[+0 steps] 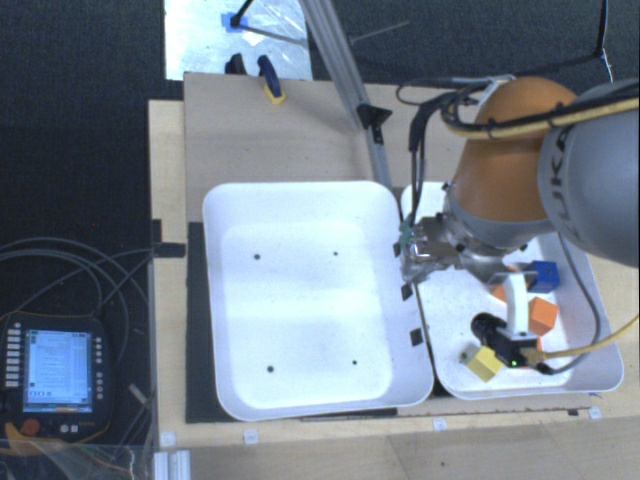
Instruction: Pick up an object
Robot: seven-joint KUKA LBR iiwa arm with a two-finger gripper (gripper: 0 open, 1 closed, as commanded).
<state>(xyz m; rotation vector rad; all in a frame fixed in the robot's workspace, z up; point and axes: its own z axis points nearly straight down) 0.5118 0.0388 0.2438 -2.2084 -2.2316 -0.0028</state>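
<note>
Two shallow white bins sit side by side on the counter [280, 128], the left bin [215, 208] and the right bin [603, 373]. The grey arm [590, 178] with its orange band hangs over the right bin and hides much of it. The tool [425, 251] is by that bin's left wall (open or closed, I cannot tell). Lying in the right bin are a blue block [545, 274], an orange block [543, 314] just beside it, and a yellow block [484, 364] nearer the lower rim. The yellow block lies turned, its edges diagonal to the walls, with no clear long axis.
</note>
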